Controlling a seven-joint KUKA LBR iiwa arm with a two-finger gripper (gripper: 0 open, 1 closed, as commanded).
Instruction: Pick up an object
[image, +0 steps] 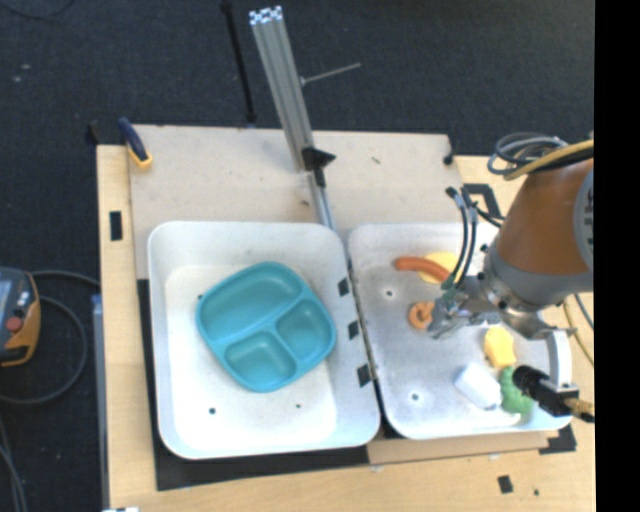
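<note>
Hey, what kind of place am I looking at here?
Most likely a robotics lab bench set up for picking trials: a robot arm reaches over two white bins, small toy items lie in one, and a metal rail stands behind.

Two white bins side by side; left bin (180, 420) holds a teal divided plate (265, 325); right bin (400, 400) holds the gripper (443, 318) beside a small orange ring (420, 316), plus yellow (499, 347), white (477, 385) and green (516, 392) objects.

We see the gripper (443, 318) over the right bin (400, 400), a small ring (420, 316) just left of its jaws; the divided plate (265, 325) lies in the left bin (180, 420), well apart.
</note>
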